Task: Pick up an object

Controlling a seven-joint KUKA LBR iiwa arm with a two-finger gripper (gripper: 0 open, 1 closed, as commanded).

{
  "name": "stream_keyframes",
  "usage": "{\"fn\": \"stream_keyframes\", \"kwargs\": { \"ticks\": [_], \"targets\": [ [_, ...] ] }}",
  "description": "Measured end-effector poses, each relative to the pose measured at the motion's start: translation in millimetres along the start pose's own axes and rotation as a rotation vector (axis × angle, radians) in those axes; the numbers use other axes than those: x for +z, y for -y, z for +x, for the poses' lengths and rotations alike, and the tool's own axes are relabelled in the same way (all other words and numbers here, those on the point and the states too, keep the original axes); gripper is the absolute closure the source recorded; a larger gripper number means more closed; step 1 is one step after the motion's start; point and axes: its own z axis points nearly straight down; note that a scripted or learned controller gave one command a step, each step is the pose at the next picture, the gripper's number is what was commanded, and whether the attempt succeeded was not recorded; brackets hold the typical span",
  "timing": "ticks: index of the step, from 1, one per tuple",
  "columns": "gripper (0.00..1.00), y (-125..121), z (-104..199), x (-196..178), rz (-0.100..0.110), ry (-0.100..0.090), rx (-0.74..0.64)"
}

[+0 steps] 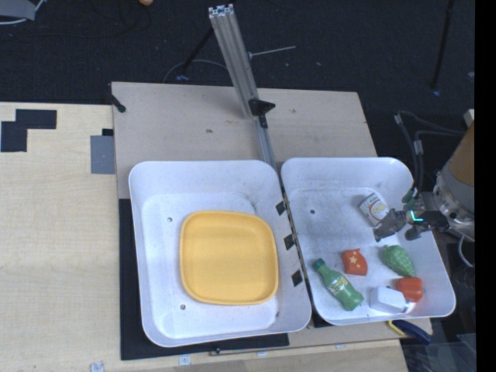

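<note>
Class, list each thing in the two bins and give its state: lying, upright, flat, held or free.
Yellow plate: flat in left bin.
Green bottle: lying, free.
Small can: tipped, free.
Red piece: resting free.
Green lumpy item: resting free.
Gripper: over right bin, near the can.

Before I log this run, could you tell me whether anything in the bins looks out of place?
Nothing stands out. The green bottle and small can lie on their sides in the right bin, nothing spilled.

Two white bins [147, 180]; one yellow plate [229, 256]; one green bottle [339, 285].
</note>
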Motion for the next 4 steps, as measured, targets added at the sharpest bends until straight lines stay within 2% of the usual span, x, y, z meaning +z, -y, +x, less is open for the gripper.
{"fn": "stream_keyframes", "kwargs": {
  "ticks": [1,2,4],
  "targets": [
    [0.0,0.0,0.0,0.0,0.0,0.0,0.0],
    [0.0,8.7,6.5,51.6,0.004,-0.001,0.0],
    [0.0,8.6,7.2,146.6,0.005,-0.001,-0.001]
  ]
}}
